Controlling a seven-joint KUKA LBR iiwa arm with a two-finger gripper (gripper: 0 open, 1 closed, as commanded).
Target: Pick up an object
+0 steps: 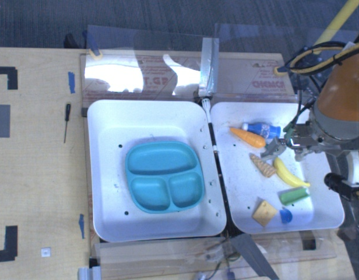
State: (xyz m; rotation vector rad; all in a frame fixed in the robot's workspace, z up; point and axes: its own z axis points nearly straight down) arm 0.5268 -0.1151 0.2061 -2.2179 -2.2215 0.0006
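Note:
The right bin (325, 217) holds several small items. An orange carrot (247, 136) and a blue and white tube (260, 128) lie at its far side. A tan cone (263, 167) and a yellow banana (291, 174) lie in the middle. Nearer the front are a green piece (294, 195), a tan block (264, 212) and a small blue piece (285, 216). My gripper (274, 147) reaches in from the right and hangs among the tube, the carrot's tip, the cone and the banana's upper end. Nothing shows as held by it.
The left bin (104, 127) holds a blue divided plate (164, 175). A raised divider (217, 174) separates the two bins. A clear panel with a metal post (208, 66) stands behind them. The arm's grey and orange body (342, 98) fills the right side.

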